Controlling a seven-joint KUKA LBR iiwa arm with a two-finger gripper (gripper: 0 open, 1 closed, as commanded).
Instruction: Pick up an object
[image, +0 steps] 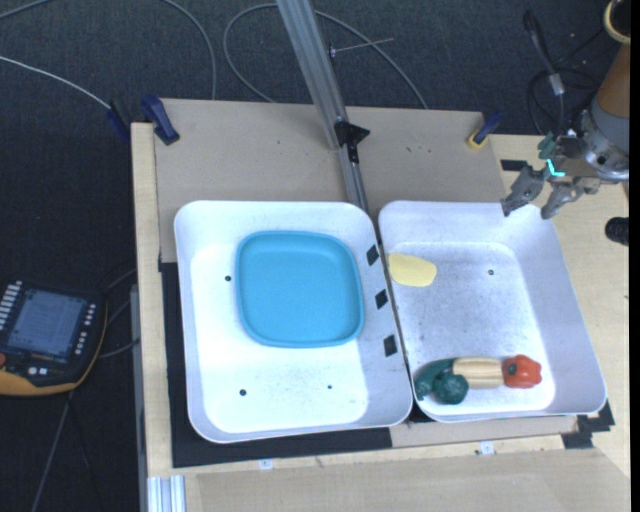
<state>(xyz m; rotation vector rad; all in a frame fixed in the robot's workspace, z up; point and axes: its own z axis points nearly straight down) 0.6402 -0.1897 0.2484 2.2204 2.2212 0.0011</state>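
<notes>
Bins: two, left bin (205, 400) with one blue plate (299, 288).
Right bin (570, 330): yellow piece (412, 269), green piece (442, 384), tan piece (478, 372), red piece (521, 371).
Gripper (532, 205): spread, grasping nothing, over the far rim.

In the right bin we see a yellow piece (412, 270) lying flat, plus green (443, 384), tan (478, 372), red (521, 371) toys touching in a row.

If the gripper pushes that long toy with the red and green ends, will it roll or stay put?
The toy looks rounded along its length, so a sideways push would probably roll it. It lies close to the right bin's near wall, which would likely stop it soon. Its ends look bulbous, so it may swing round rather than roll straight.
</notes>
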